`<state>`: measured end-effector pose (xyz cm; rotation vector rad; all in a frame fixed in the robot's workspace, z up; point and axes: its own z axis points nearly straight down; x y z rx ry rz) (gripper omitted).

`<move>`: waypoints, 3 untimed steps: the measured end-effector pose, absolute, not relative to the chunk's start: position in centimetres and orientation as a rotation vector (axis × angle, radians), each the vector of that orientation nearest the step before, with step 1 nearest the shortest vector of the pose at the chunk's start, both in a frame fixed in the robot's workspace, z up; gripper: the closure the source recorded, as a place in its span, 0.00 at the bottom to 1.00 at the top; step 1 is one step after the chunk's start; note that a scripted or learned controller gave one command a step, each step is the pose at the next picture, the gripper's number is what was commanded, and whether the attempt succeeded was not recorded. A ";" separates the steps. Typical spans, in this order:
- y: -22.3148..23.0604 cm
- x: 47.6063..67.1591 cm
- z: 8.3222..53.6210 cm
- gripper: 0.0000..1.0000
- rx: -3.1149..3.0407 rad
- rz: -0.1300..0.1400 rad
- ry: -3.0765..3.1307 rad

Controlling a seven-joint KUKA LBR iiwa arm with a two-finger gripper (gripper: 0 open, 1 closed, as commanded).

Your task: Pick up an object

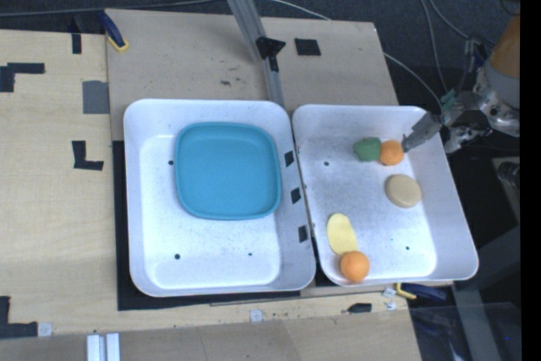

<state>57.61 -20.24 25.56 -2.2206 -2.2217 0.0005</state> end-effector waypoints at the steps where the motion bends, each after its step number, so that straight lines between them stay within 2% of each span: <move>1: -19.6 58.4 20.5 0.00 -2.217 0.004 -2.220; 3: -19.7 58.6 9.4 0.00 -2.225 -0.001 -2.225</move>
